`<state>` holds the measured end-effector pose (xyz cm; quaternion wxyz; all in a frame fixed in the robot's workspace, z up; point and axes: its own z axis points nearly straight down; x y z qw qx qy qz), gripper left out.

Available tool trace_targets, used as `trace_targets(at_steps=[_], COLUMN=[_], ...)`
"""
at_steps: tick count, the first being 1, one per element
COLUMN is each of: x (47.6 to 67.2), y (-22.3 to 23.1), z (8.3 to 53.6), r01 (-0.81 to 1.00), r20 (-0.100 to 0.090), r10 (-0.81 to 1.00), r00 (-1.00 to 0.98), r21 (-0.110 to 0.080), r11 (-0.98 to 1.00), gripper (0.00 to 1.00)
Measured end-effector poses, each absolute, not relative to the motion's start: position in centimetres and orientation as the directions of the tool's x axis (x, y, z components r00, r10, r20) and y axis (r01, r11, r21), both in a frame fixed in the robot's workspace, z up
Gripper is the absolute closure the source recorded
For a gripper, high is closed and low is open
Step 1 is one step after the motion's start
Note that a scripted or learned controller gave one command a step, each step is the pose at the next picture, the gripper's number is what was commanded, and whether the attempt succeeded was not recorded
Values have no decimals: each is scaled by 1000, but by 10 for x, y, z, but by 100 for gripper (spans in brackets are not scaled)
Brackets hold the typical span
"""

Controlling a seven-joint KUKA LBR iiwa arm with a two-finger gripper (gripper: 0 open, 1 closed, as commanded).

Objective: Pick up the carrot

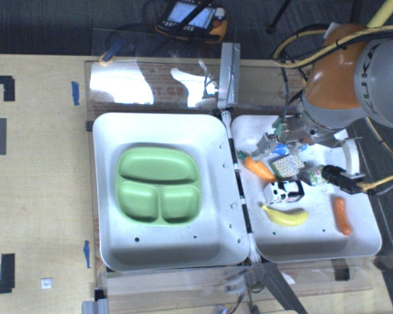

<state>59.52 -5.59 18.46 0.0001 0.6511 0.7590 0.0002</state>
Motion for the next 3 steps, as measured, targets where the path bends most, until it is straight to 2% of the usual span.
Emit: trace_targets(at_steps=[1, 2, 3], x=[574, 592, 594], y=[-85, -100, -101], z=[185, 101, 113], r01=[890, 845, 846], r20=[1, -11, -16], r10=[890, 846, 847], r00=[-455, -534, -532], r21=[0, 15, 21], r11=[455, 534, 532], gripper=[0, 0, 100])
